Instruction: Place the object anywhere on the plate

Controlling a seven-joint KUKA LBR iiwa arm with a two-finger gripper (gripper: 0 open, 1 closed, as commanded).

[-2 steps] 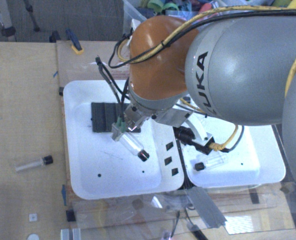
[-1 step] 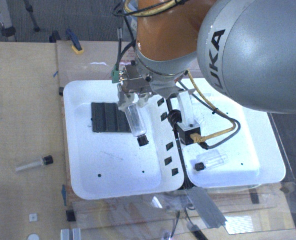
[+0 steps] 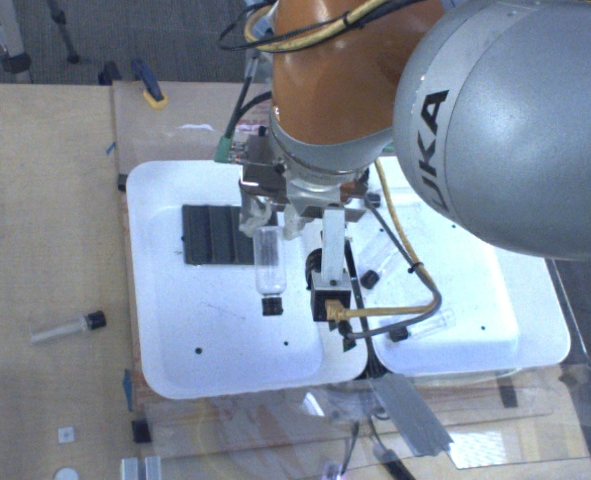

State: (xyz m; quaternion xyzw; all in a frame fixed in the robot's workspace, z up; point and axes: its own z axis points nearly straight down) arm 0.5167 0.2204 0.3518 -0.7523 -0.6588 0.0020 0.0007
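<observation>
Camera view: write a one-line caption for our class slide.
KUKA arm's gripper above the left white bin, near a black rectangular object.

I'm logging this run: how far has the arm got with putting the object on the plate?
Done: nothing yet that shows. The clear tube is not on the black plate in the left bin. In hand: the gripper hangs just right of the plate with the tube close beneath it. I cannot tell whether the tube is gripped. Left: bring the tube over the plate and set it down.

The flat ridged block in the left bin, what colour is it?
The block is black, clear against the white bin in the camera view.
</observation>
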